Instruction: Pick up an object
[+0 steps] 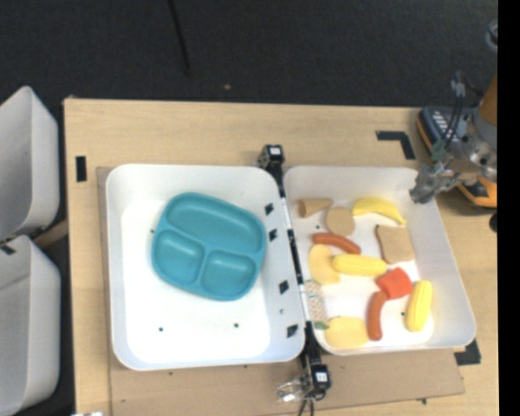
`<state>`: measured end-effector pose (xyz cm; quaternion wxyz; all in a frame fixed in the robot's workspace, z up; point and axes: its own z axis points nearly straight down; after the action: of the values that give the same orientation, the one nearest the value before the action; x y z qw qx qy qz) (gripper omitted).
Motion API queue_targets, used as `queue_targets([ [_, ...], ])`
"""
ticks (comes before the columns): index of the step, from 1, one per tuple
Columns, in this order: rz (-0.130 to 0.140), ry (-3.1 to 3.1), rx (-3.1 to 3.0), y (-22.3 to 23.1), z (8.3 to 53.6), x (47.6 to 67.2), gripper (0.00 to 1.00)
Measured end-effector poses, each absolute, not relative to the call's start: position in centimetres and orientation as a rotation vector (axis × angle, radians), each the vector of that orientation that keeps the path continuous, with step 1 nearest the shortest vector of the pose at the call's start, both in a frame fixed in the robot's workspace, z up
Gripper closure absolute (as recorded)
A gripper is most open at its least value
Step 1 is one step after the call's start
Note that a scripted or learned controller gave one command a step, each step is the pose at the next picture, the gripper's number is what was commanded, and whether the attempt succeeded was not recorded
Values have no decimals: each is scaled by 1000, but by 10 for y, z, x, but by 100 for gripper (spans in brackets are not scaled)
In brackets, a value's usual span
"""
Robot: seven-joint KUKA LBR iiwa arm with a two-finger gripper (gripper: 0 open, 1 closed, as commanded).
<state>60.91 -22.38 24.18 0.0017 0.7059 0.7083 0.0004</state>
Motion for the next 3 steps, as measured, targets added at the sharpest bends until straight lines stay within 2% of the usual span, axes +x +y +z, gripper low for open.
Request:
queue_targets([
  [3,1,2229,2216,-86,251,552,100],
])
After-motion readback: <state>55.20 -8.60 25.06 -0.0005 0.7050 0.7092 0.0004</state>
